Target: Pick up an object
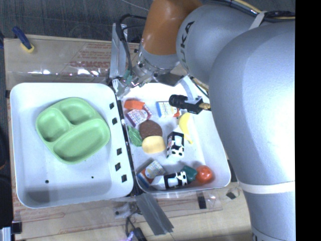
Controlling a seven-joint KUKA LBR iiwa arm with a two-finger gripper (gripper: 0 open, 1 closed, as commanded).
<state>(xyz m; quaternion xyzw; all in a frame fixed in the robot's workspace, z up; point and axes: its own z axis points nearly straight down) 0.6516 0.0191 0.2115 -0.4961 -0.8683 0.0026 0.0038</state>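
Camera view: grey arm [241, 59] with an orange band comes in from the right and reaches over the right bin [218, 154]. The gripper [118, 83] sits at the far end of the divider between the two bins, just beside the right bin's far-left corner. It is too blurred and cluttered to tell whether it is spread or pressed together. Pickable things are all crowded in the right bin. An orange packet [134, 104] lies nearest the gripper, with a maroon-and-white packet [138, 117] touching it below. Next come a brown round piece [150, 129], a yellow round piece [154, 144] and a green leafy piece [134, 136] against the left wall. A blue-and-white box [164, 109] and a yellow banana-like piece [185, 125] lie mid-bin, and a black-and-white cow-patterned toy [175, 144] is beside them. At the near wall are a red tomato [204, 174], a second black-and-white toy [176, 179] and a small white tube [152, 169]. The left bin [20, 185] holds a green divided plate [72, 129], lying flat.
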